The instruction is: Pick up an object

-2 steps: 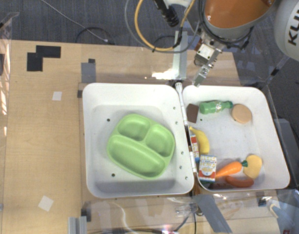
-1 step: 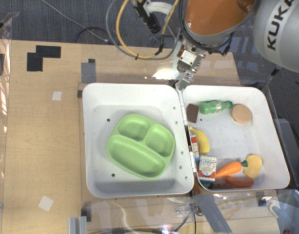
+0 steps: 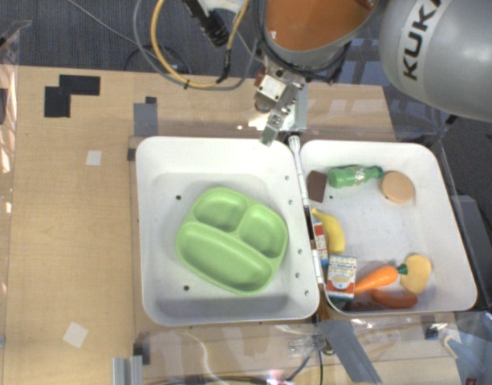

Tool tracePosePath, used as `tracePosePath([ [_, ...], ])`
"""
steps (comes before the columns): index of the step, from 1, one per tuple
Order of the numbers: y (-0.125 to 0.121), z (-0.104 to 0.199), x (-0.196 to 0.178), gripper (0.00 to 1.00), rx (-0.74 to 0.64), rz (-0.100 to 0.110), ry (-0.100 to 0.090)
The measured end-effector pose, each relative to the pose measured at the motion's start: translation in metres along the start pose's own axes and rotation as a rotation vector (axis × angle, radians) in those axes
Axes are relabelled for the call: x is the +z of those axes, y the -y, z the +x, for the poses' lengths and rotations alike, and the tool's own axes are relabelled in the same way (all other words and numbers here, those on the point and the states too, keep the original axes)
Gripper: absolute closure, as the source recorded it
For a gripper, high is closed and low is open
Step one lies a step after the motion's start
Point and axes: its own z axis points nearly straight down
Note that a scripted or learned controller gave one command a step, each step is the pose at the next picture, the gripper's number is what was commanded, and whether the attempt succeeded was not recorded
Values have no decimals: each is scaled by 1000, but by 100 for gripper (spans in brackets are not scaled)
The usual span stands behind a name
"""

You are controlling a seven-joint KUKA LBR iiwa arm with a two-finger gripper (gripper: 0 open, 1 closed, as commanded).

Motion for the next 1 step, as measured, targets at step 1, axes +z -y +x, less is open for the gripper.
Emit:
tracePosePath([
  [1,50,-33,17,100,-34,-1,2],
])
